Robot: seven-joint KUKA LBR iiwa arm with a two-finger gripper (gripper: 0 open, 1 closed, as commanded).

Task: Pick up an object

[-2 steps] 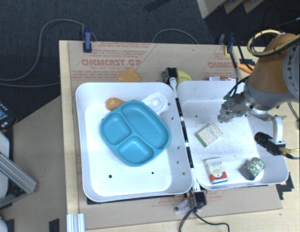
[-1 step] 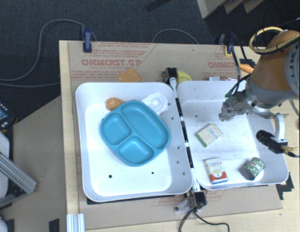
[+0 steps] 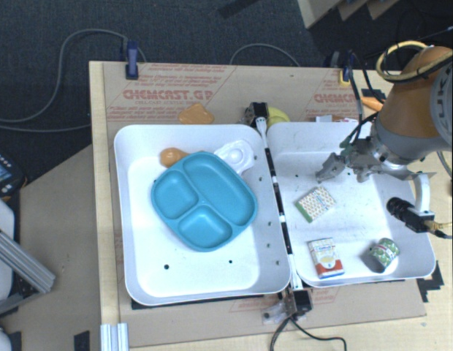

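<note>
In the left white bin (image 3: 139,218) a light blue plastic plate with three compartments (image 3: 204,200) lies flat, toward the bin's upper middle. A small orange rounded object (image 3: 171,155) peeks out at the plate's upper-left edge, and a white plastic piece (image 3: 234,154) lies at its upper-right edge, touching or partly tucked under the rim; which of the two cannot be told. On the bench just above this bin lies an orange flat shape (image 3: 196,114), and a yellow-green item (image 3: 276,116) shows near the clamp between the bins. In the right white bin (image 3: 424,262), a small green-and-white patterned packet (image 3: 315,203) lies tilted, just below and slightly left of the gripper (image 3: 343,165), apart from it. Nearer the bin's bottom edge are a small red-and-white carton (image 3: 326,258) and, to its right, a green-and-silver crumpled wrapper (image 3: 383,254), both well apart from the gripper. The gripper's fingers (image 3: 330,170) are spread apart with nothing between them, low over the bin's upper part.
</note>
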